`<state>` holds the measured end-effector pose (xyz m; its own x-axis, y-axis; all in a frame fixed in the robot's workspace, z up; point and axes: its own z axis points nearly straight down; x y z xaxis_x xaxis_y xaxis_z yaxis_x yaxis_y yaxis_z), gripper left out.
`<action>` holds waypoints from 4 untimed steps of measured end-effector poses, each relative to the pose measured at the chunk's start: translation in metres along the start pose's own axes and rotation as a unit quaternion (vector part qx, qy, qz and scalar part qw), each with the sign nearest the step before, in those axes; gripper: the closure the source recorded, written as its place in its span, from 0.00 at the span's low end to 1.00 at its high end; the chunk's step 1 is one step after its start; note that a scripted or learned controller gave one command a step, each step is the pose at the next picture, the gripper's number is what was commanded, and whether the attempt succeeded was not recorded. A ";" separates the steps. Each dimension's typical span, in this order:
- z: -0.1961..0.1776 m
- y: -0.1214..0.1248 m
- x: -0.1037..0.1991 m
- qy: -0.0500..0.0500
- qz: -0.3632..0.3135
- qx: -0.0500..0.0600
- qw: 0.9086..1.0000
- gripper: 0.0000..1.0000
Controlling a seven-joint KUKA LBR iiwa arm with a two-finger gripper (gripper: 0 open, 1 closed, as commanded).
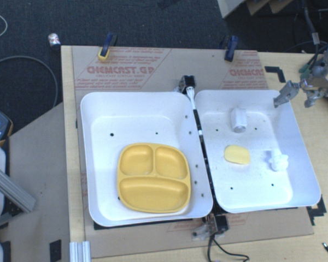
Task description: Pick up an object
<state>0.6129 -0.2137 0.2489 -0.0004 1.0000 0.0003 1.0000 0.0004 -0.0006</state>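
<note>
The gripper (295, 91) hangs over the right bin's (300, 141) top right corner w/ open fingers, holding nothing. Right bin has 3 things: 1 white cup (239, 119), 1 yellow blob (237, 155), 1 white lump (276, 160). Left bin (98, 119) has 1 yellow tray (153, 177) w/ 3 parts.

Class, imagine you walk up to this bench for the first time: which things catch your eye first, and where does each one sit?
The yellow divided plate stands out most, lying in the left bin toward its near side. In the right bin a small yellow piece lies near the middle, with a white cylinder beyond it and a small white object to its right. The gripper hangs over that bin's far right corner.
</note>
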 end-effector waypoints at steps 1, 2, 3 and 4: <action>0.031 -0.024 0.159 0.004 -0.008 0.003 1.000 0.00; -0.043 -0.082 0.213 0.001 -0.004 -0.003 1.000 0.00; -0.049 -0.080 0.209 0.000 -0.001 -0.002 1.000 1.00; -0.176 -0.127 0.222 0.001 -0.002 -0.009 1.000 1.00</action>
<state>0.4862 0.0081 0.4254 -0.0035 1.0000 0.0023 0.9999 0.0035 0.0166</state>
